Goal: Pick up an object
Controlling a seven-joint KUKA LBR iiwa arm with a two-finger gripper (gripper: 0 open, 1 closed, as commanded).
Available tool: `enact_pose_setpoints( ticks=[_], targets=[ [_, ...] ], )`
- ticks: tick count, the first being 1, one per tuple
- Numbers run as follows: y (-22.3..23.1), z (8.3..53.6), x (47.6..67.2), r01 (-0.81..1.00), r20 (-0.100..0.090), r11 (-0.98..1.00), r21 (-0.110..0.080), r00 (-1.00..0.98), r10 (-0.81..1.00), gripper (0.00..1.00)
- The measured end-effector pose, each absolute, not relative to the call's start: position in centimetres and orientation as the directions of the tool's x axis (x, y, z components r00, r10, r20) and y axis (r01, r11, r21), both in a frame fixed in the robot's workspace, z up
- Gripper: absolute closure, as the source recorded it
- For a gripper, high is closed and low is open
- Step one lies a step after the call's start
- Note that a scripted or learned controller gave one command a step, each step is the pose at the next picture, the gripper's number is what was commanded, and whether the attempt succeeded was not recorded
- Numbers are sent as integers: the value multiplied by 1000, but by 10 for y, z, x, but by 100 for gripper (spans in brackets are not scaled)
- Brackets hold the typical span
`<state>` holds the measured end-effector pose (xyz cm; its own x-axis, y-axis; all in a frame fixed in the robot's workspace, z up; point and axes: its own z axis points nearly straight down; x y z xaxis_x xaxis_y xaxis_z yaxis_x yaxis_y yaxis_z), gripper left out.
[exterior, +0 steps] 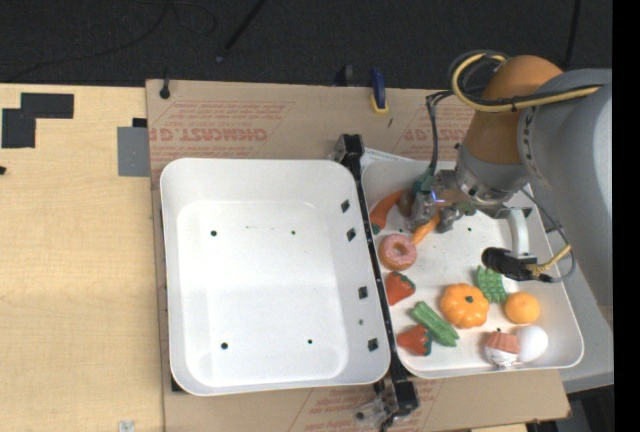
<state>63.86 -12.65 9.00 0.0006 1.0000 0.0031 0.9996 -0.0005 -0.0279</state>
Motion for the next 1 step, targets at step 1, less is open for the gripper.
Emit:
enact_pose_setpoints(
  ticks=[1],
  targets=[
    [-44, 203, 646, 1000, 3, 8, 5, -8, 1000, 100]
  ],
)
